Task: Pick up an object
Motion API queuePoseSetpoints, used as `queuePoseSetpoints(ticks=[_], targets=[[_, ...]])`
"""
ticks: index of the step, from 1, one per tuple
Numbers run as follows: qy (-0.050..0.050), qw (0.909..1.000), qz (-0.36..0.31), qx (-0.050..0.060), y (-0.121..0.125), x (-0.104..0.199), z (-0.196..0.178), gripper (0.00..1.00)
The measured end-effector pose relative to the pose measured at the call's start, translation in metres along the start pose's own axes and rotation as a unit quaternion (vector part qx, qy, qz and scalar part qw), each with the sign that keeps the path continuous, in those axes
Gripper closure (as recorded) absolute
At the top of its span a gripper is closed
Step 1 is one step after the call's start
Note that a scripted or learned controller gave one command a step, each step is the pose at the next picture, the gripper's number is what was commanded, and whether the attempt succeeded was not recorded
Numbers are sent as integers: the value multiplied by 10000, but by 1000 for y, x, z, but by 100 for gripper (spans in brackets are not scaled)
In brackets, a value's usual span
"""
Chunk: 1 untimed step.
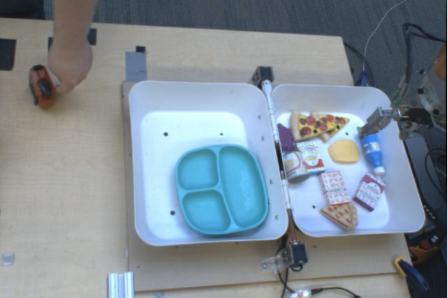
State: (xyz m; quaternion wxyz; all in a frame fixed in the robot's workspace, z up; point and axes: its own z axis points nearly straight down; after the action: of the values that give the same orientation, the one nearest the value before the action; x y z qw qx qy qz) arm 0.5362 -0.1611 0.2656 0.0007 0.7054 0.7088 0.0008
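A divided tray (222, 189) lies in the left bin (150, 150); toy foods lie in the right bin (401, 220).

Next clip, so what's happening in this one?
A robot arm reaches in from the right, its hand hovering at the right bin's upper right, just above a blue bottle. Nothing is visibly held. That bin also holds a pizza slice, a yellow disc, a can and small cartons. The left bin holds a teal divided tray. At far left, a person's hand rests by a small orange object on the bench.
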Motion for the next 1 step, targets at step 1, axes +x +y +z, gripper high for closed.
queuePoseSetpoints(ticks=[1], targets=[[7,10000,5,21,35,2,156,0]])
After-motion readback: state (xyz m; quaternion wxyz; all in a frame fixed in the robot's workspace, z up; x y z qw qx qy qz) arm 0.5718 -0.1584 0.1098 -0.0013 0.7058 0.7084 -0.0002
